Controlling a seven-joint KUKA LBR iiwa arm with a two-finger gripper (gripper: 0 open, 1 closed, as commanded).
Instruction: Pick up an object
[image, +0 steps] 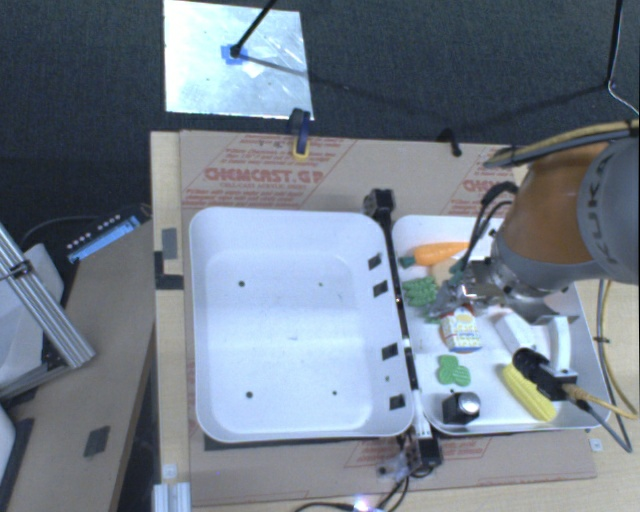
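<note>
The right bin (580, 415) holds several small objects. An orange carrot (440, 253) lies at its far side. A leafy green piece (419, 292) sits by the left wall, and below it are a small white and orange packet (461, 331) and a green lump (453, 371). A dark round object with a silver top (461, 406) rests at the near left corner. A yellow oblong (526, 391) lies near the front. My gripper (464, 294) hangs low over the bin, between the green piece and the packet. I see nothing held in it.
The left bin (290, 330) stands beside the right one, with a black divider rail (398, 310) between them. The grey and orange arm (560, 220) covers the right bin's far right. A cardboard sheet (270, 175) lies under both bins.
</note>
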